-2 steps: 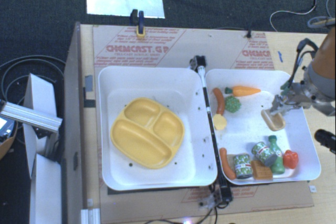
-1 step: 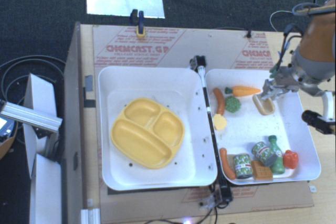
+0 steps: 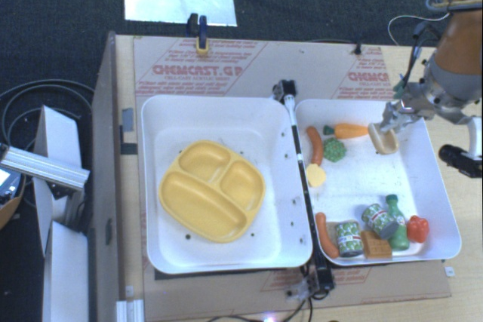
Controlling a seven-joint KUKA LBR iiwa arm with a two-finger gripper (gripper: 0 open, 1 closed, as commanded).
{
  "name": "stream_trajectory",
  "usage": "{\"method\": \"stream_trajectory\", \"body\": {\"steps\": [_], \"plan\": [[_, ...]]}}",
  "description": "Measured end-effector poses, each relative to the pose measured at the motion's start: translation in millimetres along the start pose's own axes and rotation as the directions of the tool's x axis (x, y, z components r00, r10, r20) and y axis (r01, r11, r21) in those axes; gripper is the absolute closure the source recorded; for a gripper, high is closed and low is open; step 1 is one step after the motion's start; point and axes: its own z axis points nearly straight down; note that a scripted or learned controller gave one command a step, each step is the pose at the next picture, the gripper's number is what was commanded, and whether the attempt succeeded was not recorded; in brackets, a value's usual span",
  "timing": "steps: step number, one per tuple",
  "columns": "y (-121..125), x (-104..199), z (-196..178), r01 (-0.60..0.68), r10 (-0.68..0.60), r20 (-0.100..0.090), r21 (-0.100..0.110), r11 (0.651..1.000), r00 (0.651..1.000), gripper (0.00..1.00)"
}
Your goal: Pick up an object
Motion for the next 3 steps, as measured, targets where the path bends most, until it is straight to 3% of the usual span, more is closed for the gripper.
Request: {"method": "stream_trajectory", "body": {"steps": [1,2,3], "plan": [[1.9,4.2,-14.1,0.0,0.0,0.0,0.0,1.0,1.0,1.0],[33.3,9.1,-6.0,0.0,0.0,0.0,0.0,1.0,1.0,1.0],[15.2,51.2,-27.5,0.001,-0.001,-0.001,0.0,1.0,1.0,1.0]]}}
